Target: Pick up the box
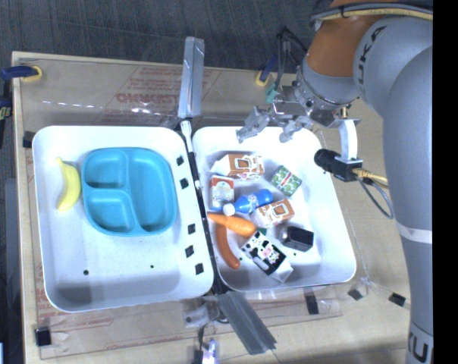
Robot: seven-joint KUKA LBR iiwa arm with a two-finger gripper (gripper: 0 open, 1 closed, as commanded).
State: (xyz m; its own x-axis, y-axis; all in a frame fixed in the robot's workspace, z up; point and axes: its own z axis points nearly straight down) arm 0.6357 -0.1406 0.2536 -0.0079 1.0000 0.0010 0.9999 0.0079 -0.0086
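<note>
Several small boxes lie in the right bin (pixel 331 203): an orange-and-white carton (pixel 244 165) at the back, a green one (pixel 287 180), a brown one (pixel 275 213), a red-and-white one (pixel 221 191), a black-and-white cow-pattern box (pixel 265 255) at the front and a small black box (pixel 298 238). My gripper (pixel 272 127) hangs above the bin's back rim, its two fingers spread apart and open with nothing between them. It is behind and above the orange carton.
A blue bottle (pixel 253 202), a carrot (pixel 233 224) and a sausage (pixel 226 250) lie among the boxes. The left bin (pixel 54 256) holds a blue divided tray (pixel 130 189) and a banana (pixel 68 185). A metal divider (pixel 189 78) stands between the bins.
</note>
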